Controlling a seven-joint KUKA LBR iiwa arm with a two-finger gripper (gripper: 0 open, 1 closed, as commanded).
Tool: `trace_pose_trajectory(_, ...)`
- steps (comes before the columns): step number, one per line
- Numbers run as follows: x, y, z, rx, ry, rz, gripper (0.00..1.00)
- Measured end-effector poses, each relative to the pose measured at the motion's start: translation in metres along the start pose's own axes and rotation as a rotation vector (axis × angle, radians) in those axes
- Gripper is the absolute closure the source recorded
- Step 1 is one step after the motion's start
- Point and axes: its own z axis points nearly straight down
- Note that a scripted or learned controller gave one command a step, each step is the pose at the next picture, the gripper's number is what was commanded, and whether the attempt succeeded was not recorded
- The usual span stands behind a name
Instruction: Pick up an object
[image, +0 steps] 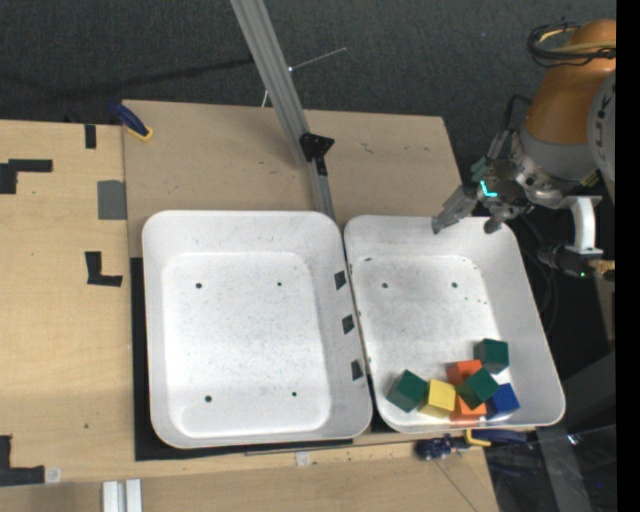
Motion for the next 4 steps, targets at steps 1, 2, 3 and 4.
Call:
trace_pose_trajectory(1, 0.0, 0.001, -0.002, -0.003, -0.001, 0.0, 0.0)
trace_pose_trajectory(2, 0.001, -0.002, 0.042, 0.0, -0.002, 0.0, 0.0)
trace_pose_trajectory(3, -0.004, -0.004, 0.106, 0.004, -0.001, 0.001, 0.0)
trace_pose_trajectory(4, -0.003, -0.005, 0.152, 0.002, -0.001, 0.0, 0.0)
